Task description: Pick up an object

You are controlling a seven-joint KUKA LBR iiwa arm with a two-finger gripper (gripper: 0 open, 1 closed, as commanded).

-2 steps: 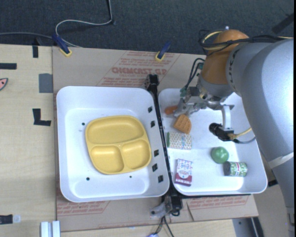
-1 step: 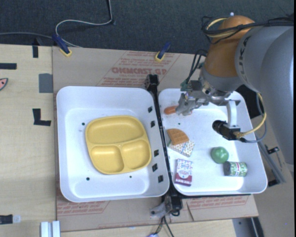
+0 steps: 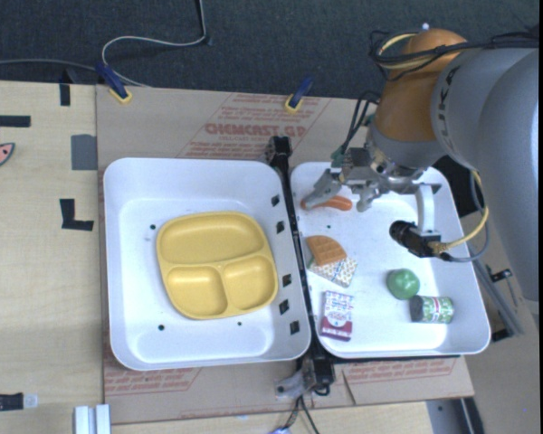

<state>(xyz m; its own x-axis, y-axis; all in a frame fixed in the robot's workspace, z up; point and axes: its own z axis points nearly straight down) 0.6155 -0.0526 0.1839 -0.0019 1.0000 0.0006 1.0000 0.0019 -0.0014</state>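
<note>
Progress was slight: the gripper [image 3: 342,193] hung with fingers spread wide over an orange carrot-like piece [image 3: 331,203] at the far end of the right bin [image 3: 466,328], gripping nothing. Closing on it and lifting remained, by my judgement.

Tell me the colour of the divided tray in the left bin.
Yellow tray, camera view.

Tray [image 3: 219,265] in left bin [image 3: 127,269]
</note>
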